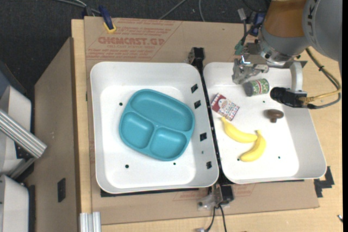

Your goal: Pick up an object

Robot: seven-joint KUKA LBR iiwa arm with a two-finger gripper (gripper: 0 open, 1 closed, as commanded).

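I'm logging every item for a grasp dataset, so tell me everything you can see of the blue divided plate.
The blue divided plate is teal, smooth and plastic-looking, with rounded corners and three compartments: one long one along its upper side, two smaller ones below. It lies flat and right side up, turned at a slant, near the middle of the left bin. It rests on the bin floor, and nothing else touches it or lies in it.

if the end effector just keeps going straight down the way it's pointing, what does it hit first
Most likely the small green can, lying on its side right under the end effector near the back of the right bin. Depth is hard to judge from this slanted view.
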